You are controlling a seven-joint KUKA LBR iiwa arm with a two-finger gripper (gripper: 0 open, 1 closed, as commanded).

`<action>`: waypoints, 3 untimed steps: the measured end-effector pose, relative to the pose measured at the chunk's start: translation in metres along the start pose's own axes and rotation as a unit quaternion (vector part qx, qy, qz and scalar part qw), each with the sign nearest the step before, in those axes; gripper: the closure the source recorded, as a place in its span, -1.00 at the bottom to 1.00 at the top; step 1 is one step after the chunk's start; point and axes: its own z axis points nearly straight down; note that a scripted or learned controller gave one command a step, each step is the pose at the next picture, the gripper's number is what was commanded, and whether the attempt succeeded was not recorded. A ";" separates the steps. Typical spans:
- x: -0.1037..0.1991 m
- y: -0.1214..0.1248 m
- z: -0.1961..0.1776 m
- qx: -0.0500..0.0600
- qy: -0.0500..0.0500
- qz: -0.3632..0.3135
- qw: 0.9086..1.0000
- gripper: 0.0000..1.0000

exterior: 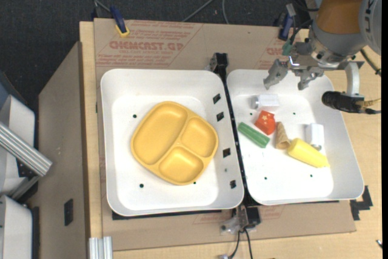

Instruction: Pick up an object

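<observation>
Red, and lying near the middle of the right bin (339, 182), the block (265, 122) is the nearest pick, with a white piece (268, 100) just behind it and a green stick (253, 134) close at its left. The gripper (293, 77) hangs above the bin's far rim, fingers spread, holding nothing. It should come down squarely over the block, so neither finger lands on a neighbour. A yellow tray (174, 142) fills the left bin.

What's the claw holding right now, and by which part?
Nothing. The claw hangs open above the right bin's far edge, fingers apart with nothing between them; the objects lie below in the bin.
</observation>
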 end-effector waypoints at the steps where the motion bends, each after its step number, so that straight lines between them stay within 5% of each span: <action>1: 0.000 0.002 -0.005 -0.005 0.000 -0.001 1.000 -1.00; 3: -0.002 0.005 0.102 -0.001 0.000 0.000 1.000 -1.00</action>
